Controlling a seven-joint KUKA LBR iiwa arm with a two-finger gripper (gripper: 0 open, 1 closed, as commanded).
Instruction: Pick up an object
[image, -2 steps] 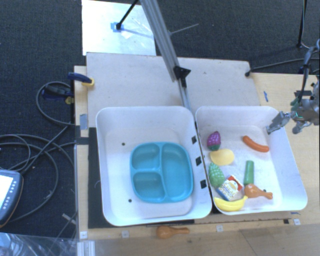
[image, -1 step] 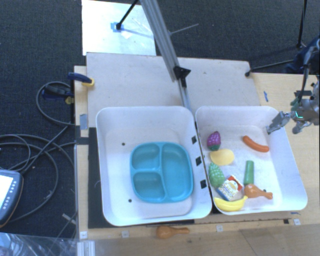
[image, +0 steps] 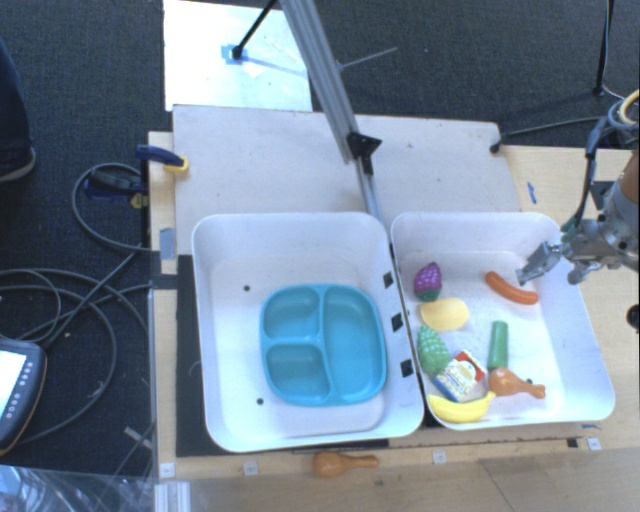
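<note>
Bins side by side on a bench. Left bin: a blue divided tray lying flat. Right bin: a purple bunch of grapes, a yellow lemon, a green bumpy fruit, a small carton, a banana, a green stick, a brown drumstick and an orange sausage. Gripper: poised at the right bin's upper right, just beside the sausage's far end, nothing seen between its fingers; whether they are apart or closed cannot be told. A brown toy lies on the bench in front of the bins.
</note>
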